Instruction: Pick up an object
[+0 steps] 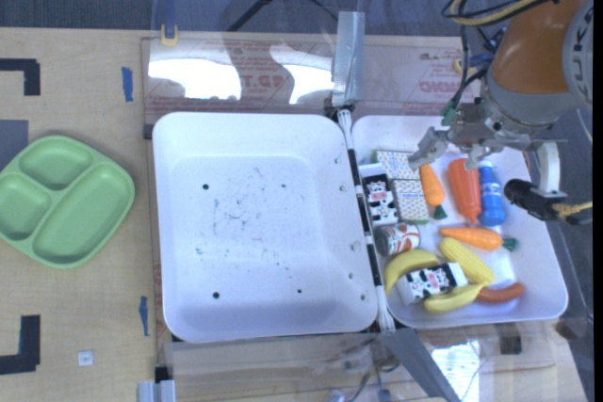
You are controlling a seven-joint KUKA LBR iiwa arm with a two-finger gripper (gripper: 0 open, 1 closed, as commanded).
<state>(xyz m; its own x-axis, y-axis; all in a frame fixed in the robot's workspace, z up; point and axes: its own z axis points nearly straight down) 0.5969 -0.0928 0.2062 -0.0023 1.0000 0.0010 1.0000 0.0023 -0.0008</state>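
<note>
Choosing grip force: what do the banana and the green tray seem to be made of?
The banana looks like moulded plastic, a toy: uniform yellow with a smooth, slightly glossy skin. The green tray also looks like plastic, matte, in one flat colour with rounded moulded compartments. Neither can be told for certain.

Arm in from right, orange band up top, wrist bent down; tool (pixel 459 138) low, fingers spread.
</note>
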